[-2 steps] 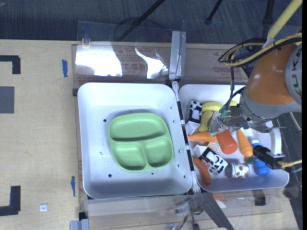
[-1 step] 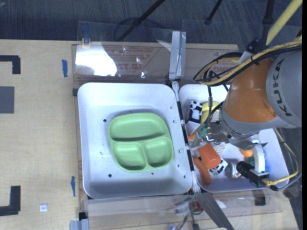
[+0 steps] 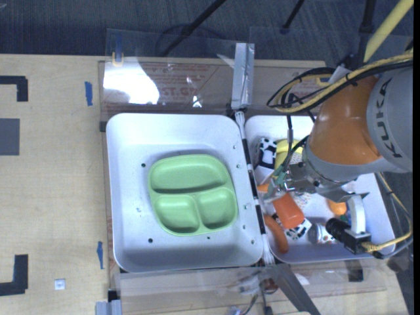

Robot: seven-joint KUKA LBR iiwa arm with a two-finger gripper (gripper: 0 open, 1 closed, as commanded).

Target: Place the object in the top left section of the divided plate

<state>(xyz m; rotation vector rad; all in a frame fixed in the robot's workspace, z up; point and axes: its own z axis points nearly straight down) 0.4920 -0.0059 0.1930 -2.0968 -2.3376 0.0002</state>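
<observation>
Plate [image 3: 187, 172], green and divided, lies in the middle of the left bin [image 3: 131, 143]. It has one long section at the top and two smaller sections below. It sits a little turned against the bin walls.

The arm [image 3: 348, 130] reaches in from the right and hangs over the right bin [image 3: 315, 249], hiding a large part of it. The end effector [image 3: 289, 180] points down near the left wall of this bin, well apart from the plate. I cannot tell if it is apart, together or clamped on something, because the wrist covers it.

Just below the end effector lies an orange block [image 3: 287, 209], the nearest thing to it. I cannot tell if they touch. Under the block, near the bin's lower left corner, is an orange piece [image 3: 279, 238], and beside it a small black-and-white thing [image 3: 300, 230]. A spotted toy [image 3: 266, 151] and a yellow thing [image 3: 283, 151] lie higher in the same bin. A small orange bit [image 3: 338, 208] shows on the right of the block. Both bins stand on the pale desk [image 3: 52, 176].
</observation>
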